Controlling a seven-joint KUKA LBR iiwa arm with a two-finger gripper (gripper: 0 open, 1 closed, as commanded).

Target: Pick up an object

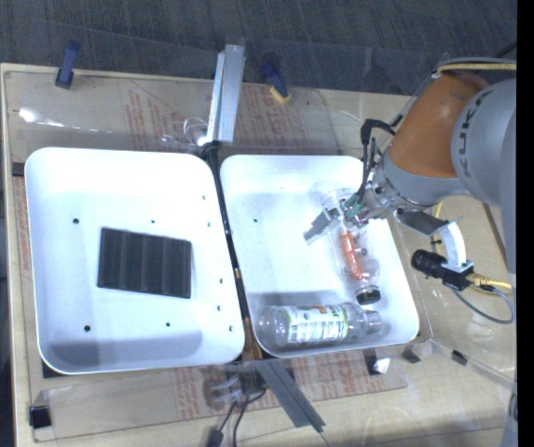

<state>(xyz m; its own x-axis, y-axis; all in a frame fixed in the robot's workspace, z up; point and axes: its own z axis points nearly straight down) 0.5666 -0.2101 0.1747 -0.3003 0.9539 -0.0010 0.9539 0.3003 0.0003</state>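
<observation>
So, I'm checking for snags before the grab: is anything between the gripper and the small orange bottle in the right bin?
Nothing visible. The gripper sits just above the small orange bottle; the larger clear bottle lies apart, along the bin's near wall.

We can read almost nothing here. The arm carries large dark letters on its grey casing, cut off at the frame edge, so we cannot spell them out. The bottle lying in the right bin has a green and white label, but its print is too small for us to read.
</observation>
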